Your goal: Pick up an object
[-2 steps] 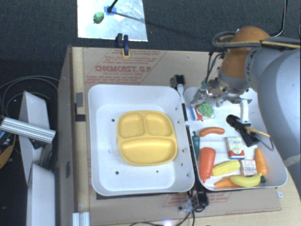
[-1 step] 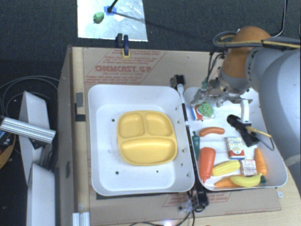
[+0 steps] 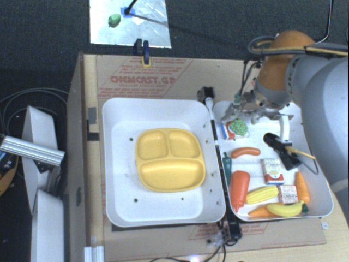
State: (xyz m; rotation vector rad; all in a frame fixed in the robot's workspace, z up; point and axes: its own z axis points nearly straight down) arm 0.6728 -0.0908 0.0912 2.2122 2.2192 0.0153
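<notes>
In right bin (image 3: pixel 322 195): green toy (image 3: pixel 238 127) just beside tool (image 3: pixel 242 114).

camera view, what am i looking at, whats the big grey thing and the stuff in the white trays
This is one photo from a camera fixed above a bench, looking down at a slant. The big grey shape on the right is a robot arm, and the gripper at its tip, a pinching tool, hangs over the right bin. That bin holds toy food: a sausage, corn, a banana, a carrot, a small box and a green piece right by the gripper. The left bin holds a yellow plate with compartments. Whether the gripper has hold of anything cannot be told here.
</notes>
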